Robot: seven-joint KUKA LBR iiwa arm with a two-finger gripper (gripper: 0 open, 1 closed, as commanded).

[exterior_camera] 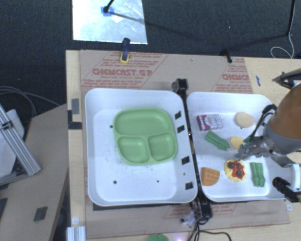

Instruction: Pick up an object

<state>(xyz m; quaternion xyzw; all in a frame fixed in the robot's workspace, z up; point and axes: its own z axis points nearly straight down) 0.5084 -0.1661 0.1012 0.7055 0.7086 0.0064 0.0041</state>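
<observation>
Two white bins side by side on the desk (75, 79). Left bin (98, 149) has a green divided plate (144, 135). Right bin (271, 194) has a small carton (209, 121), a pale bread roll (244, 119), a green pepper-like piece (216, 141), a waffle slice (209, 175), a pizza piece (235, 170), a green bean bundle (258, 174) and a yellow item (236, 142). End effector (244, 153) low over right bin, just above the pizza piece, beside the yellow item; can't tell its opening or any hold.
</observation>
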